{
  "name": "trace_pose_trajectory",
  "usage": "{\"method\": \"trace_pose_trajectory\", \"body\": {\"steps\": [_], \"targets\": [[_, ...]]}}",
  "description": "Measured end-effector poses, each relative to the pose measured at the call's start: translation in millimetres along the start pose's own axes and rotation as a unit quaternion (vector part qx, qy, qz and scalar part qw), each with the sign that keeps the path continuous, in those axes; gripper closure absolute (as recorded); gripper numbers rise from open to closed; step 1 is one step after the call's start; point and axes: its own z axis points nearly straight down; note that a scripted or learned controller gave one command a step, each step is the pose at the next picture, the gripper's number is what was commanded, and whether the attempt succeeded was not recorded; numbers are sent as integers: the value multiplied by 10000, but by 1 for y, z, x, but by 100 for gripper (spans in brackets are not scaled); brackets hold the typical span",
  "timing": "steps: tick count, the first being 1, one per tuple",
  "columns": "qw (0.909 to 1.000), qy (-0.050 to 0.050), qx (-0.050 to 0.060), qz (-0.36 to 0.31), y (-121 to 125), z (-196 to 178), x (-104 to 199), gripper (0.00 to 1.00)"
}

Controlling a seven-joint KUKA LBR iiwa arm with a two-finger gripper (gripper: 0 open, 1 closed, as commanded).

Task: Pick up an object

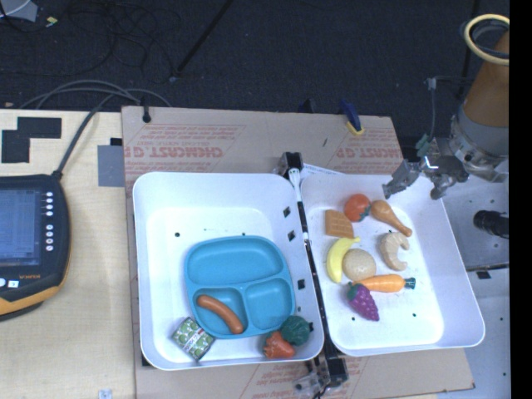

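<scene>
Several light, stiff plastic toy foods fill the right white bin [453, 306]; released claw [420, 185] at its far-right corner suits the brown plastic drumstick's [389, 215] narrow shank.

Grey arm [486, 131] with orange band and dark metal claw [421, 183].

cardboard [249, 135] | red print, upside down, reads roughly "CHEMCRZT .G" beside both bins | pendant [25, 231] screen text too small to read

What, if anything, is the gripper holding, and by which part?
Nothing is held: the gripper hangs open above the right bin's far edge, apart from the toy chicken drumstick.
</scene>
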Motion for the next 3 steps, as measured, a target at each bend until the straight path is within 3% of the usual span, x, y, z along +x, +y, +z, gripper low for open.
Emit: {"method": "trace_pose_trajectory", "body": {"steps": [1, 2, 3], "targets": [[10000, 15, 33, -16, 14, 179, 59, 0], [10000, 7, 15, 11, 15, 161, 55, 100], [10000, 12, -40, -34, 33, 65, 131, 100]]}}
